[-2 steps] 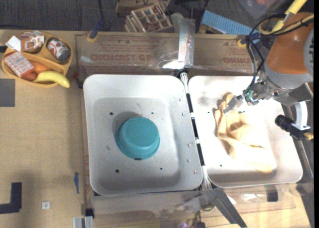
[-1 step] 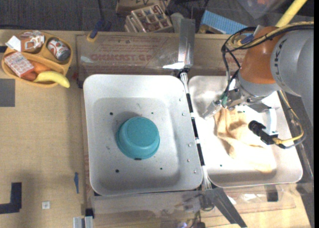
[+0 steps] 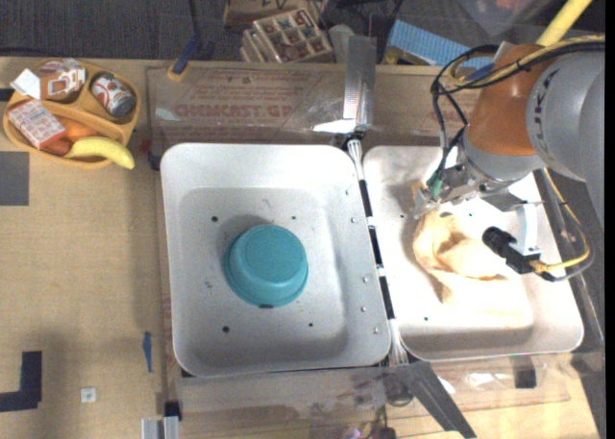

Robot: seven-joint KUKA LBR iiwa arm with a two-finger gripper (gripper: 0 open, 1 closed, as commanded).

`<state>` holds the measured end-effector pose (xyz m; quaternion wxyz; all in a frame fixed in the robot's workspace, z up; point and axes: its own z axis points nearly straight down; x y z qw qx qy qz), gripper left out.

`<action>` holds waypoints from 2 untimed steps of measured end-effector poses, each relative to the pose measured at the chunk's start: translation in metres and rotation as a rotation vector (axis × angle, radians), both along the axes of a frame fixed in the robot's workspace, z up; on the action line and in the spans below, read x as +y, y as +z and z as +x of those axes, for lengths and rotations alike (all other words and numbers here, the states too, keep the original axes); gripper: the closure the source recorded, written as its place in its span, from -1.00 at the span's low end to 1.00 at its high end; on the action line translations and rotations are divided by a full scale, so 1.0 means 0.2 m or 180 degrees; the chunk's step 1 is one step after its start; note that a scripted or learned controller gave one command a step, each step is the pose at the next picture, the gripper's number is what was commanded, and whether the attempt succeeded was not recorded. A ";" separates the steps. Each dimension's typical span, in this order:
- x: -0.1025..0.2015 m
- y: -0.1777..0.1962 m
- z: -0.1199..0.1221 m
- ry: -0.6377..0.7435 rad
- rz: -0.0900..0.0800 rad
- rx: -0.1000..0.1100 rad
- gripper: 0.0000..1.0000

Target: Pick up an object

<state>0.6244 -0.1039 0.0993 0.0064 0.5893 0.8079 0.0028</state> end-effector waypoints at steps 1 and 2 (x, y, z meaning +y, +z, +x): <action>-0.13 0.13 -0.23 -0.0348 0.0014 0.0051 1.00; 0.02 0.43 -0.11 0.0428 0.0001 0.0031 1.00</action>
